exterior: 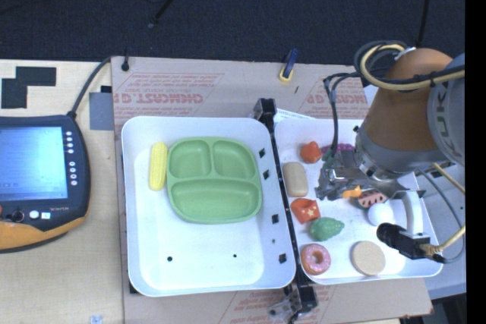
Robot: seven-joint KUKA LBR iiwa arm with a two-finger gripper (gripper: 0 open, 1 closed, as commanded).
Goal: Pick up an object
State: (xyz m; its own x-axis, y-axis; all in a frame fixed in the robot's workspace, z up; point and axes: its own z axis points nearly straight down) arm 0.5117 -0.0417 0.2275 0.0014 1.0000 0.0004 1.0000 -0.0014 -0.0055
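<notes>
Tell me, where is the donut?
The donut lies in the right bin, at its near left corner, below the green toy and left of the round cookie.

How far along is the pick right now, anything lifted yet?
Done: the arm has reached over the right bin, its gripper low among the toys beside the beige piece. In hand: nothing visibly held. Left: close on one item, perhaps the red piece, and lift it.

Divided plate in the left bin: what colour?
Light green; the divided plate shows best in the camera view.
</notes>
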